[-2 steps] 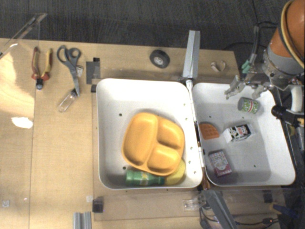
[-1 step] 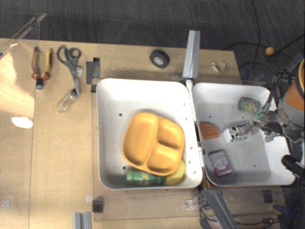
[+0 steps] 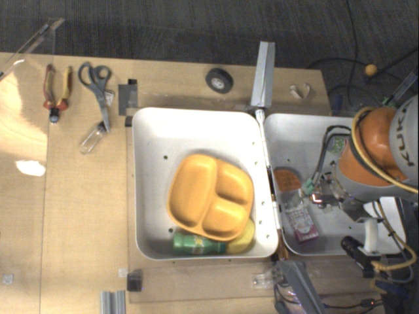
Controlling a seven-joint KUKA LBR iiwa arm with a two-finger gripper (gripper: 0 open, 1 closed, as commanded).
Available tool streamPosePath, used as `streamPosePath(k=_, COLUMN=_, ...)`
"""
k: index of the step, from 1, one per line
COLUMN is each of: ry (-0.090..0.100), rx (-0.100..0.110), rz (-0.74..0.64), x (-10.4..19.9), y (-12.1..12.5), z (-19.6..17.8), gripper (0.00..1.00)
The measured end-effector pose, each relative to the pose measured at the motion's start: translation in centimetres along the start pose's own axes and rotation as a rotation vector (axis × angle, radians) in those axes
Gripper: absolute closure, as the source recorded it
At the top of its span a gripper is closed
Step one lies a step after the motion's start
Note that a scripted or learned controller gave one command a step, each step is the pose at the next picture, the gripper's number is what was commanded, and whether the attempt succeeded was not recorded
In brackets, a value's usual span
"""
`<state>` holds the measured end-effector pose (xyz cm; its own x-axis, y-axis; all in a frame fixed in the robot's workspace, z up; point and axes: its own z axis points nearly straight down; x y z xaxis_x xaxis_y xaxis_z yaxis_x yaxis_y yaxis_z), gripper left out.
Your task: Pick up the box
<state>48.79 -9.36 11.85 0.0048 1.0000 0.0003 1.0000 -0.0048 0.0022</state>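
1. My grey arm with its orange band [image 3: 376, 146] reaches in from the right and hangs over the right-hand shallow white bin [image 3: 288, 133]; my gripper [image 3: 314, 198] sits low over that bin's left half, and I cannot tell how it is set, since wrist and cables hide it.
2. The small flat box with a purplish printed face [image 3: 302, 222] lies on the floor of the right bin, near its front left corner, just below my gripper; whether I touch it I cannot tell.
3. Just behind the box, toward the bin's back, lies a small brown-orange flat object [image 3: 286, 178], close to the bin's left wall.
4. The left-hand shallow white bin [image 3: 150, 175] holds a large yellow-orange plastic tray with divided compartments [image 3: 213, 196], turned at a slant and resting toward the front right of the bin.
5. A green cylindrical can [image 3: 194, 243] lies on its side at the front of the left bin, partly under the tray's edge; a yellow rounded object [image 3: 243, 239] peeks out beside it, also under the tray.
6. On the wooden counter [image 3: 72, 214] to the left lie grey-handled scissors [image 3: 98, 87] and red-handled pliers [image 3: 55, 90], well apart from the bins; a black roll of tape [image 3: 219, 80] sits behind the left bin; a grey metal bar [image 3: 263, 74] stands at the seam between the two bins.
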Motion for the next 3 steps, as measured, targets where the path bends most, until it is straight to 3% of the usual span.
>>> streamPosePath(k=1, ry=0.0, rx=-0.009, rz=0.064, x=0.3, y=0.2, z=2.9, gripper=0.0)
streamPosePath(k=2, ry=-0.004, rx=-0.02, rz=0.062, x=0.2, y=0.6, z=1.7, gripper=1.0)
streamPosePath(k=3, ry=0.0, rx=-0.004, rz=-0.114, x=6.9, y=4.5, z=-8.9, gripper=1.0)
